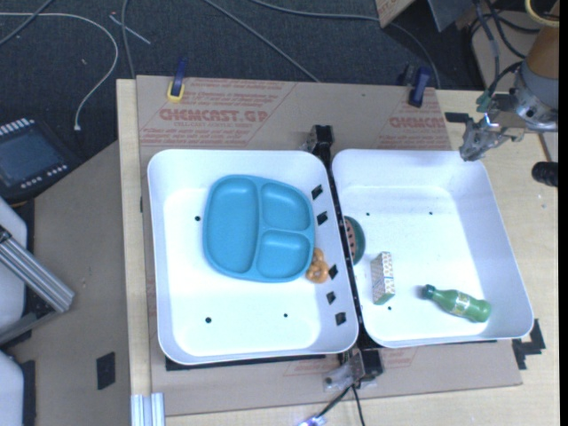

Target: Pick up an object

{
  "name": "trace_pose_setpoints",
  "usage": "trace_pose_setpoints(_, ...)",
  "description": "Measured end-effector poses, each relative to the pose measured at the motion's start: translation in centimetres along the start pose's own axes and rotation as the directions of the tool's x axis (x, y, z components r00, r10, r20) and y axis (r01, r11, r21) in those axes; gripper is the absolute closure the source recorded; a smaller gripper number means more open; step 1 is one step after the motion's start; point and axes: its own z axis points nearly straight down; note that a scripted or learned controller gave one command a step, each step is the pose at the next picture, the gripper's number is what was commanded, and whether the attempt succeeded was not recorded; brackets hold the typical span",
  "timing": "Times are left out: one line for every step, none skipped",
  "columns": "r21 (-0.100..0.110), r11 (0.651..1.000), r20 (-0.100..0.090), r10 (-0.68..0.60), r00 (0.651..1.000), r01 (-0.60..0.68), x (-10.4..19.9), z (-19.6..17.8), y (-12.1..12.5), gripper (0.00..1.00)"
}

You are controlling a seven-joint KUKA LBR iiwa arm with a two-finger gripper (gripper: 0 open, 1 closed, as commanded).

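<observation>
Dark carpet strewn with cables is surrounding the desk (pixel 222 105), which is bearing two white bins side by side. Lying in the left bin (pixel 177 318) is a blue divided plate (pixel 257 227), with a small orange-brown item (pixel 317 267) touching its lower right edge. Sitting in the right bin (pixel 497 238) are a round dark object (pixel 353 238) against the left wall, a green bottle (pixel 457 303) on its side near the front right, and a silvery packet (pixel 382 276). Hovering beyond that bin's far right corner is the tool (pixel 475 143), grasping nothing; whether it is released or clenched cannot be told.
</observation>
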Motion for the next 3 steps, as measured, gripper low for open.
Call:
trace_pose_setpoints(0.000,1.000,0.001,0.001,1.000,-0.001,0.0,-5.6,0.2,1.00)
trace_pose_setpoints(0.010,1.000,-0.003,-0.001,1.000,0.001,4.6,-5.6,-1.1,1.00)
trace_pose_setpoints(0.009,1.000,-0.004,-0.003,1.000,0.003,9.9,-5.7,-1.0,1.00)
